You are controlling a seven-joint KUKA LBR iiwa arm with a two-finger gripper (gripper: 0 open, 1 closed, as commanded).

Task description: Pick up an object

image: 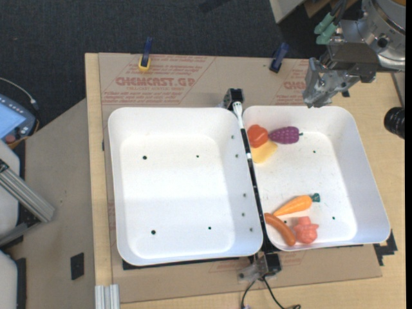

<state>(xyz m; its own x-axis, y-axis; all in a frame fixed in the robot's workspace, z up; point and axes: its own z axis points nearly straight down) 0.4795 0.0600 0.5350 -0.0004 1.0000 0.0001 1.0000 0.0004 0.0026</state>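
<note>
The right bin (360, 172) holds several toy foods. A red-orange pepper (257, 134) lies at its back left, touching a yellow piece (263, 152) and next to a purple bunch of grapes (285, 134). At the front lie an orange carrot (296, 205), a reddish sausage (280, 229) and a pink-red lump (305, 230), close together. My gripper (318, 94) hangs over the bin's back rim, right of the grapes and well apart from every toy. Nothing is seen in its grasp.
The left bin (174, 192) sits beside the right one, joined along a middle rim with a black clip (233, 98) at the back. Yellow (145, 61) and blue (279, 56) clamps hold the cardboard base. A dark knob (398, 121) stands at the right.
</note>
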